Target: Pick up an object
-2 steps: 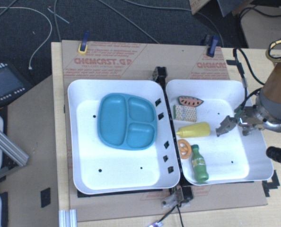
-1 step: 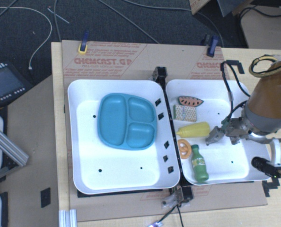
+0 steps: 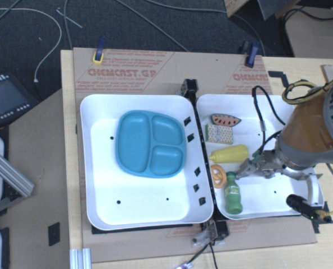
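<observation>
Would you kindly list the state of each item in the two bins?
Blue plate: lying flat in the left bin.
Watermelon slice: flat, right bin.
Patterned block: flat.
Yellow piece: on its side.
Pretzel: flat.
Green bottle: on its side.

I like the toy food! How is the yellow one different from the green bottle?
The yellow toy lies crosswise in the right bin; the green bottle points toward the bin's near edge. The yellow toy is plain yellow; the bottle is green with a paler cap. The bottle sits nearer the camera. Both lie flat by the divider.
</observation>
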### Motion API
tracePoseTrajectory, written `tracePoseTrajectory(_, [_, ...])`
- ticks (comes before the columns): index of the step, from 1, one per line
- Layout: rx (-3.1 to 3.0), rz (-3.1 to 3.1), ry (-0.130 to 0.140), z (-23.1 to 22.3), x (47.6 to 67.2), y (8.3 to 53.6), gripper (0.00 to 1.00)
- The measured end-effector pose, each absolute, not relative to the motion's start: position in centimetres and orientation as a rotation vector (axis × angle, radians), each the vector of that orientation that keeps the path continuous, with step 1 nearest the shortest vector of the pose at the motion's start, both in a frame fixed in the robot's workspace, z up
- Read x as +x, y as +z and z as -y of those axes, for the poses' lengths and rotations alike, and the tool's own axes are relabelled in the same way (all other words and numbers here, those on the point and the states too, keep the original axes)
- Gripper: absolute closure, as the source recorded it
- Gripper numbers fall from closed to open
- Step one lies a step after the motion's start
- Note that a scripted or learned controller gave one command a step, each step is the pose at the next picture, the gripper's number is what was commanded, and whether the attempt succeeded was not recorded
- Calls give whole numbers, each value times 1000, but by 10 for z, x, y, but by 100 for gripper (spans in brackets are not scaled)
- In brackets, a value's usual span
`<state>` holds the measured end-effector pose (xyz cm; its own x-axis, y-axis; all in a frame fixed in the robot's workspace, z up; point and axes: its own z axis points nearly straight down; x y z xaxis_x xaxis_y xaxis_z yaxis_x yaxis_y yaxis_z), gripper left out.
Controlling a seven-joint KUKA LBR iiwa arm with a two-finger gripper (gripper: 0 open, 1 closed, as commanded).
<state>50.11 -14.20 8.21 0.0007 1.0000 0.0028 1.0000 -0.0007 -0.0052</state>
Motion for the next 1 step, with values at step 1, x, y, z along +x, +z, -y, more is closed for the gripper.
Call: tracePoseTrajectory(1, [-2221, 2220, -3, 142, 502, 96, 100])
